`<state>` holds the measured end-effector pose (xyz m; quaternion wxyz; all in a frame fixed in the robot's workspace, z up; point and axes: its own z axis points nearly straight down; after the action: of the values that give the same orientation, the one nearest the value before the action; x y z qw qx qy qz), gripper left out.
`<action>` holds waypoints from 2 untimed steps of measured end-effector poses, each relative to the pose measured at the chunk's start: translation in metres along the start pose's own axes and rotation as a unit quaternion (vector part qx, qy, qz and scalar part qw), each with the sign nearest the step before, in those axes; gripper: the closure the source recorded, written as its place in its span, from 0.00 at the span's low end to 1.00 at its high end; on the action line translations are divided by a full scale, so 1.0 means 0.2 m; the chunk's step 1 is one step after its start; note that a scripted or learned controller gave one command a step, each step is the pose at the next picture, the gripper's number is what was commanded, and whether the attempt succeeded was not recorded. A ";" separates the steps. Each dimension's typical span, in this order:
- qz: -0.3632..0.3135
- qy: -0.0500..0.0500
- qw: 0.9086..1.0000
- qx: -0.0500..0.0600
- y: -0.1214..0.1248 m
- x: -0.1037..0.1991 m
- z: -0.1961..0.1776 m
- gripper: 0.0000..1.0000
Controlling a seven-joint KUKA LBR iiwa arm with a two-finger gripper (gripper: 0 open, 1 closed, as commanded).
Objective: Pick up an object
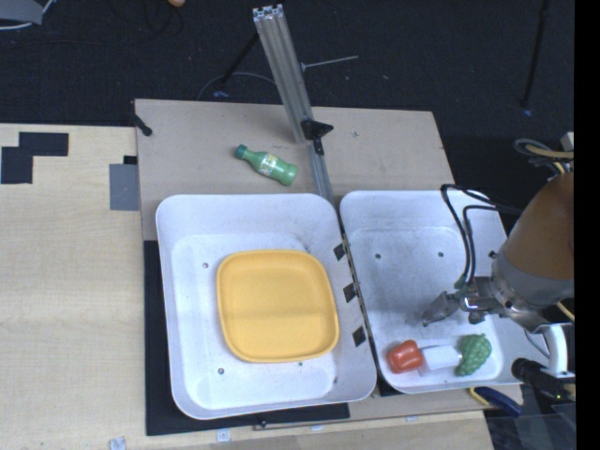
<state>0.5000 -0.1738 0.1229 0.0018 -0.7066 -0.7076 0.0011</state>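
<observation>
We locate the metal two-finger claw (448,309) low over the floor of the right shallow white bin (403,228), reaching in from the right at the end of the grey arm with its orange band (544,237). We cannot tell whether the fingers stand apart or together, since they merge into one dark pointed shape; no object is seen between them. Just below and right of the claw, near the front wall of the same bin, we find a small toy made of a red-orange pepper-like piece (405,355), a white middle block (438,355) and a green leafy broccoli-like piece (474,354), lying in a row and apart from the claw tip. A black cable (457,216) loops over the bin's far right part. In the left shallow white bin (187,228) we see a square yellow plastic plate with rounded corners (277,304), lying flat at the centre. Beyond the bins, on the tan bench (394,148), a small green plastic bottle (266,164) lies on its side, next to a slanted aluminium rail (286,64).
</observation>
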 end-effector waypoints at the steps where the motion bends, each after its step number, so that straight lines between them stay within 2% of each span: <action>1: 0.000 0.000 1.000 -0.002 0.00 0.00 0.16 0.00; 2: 0.002 -0.001 1.000 -0.003 0.00 -0.01 0.10 1.00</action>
<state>0.5006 -0.1750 0.1027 -0.0011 -0.7080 -0.7062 -0.0007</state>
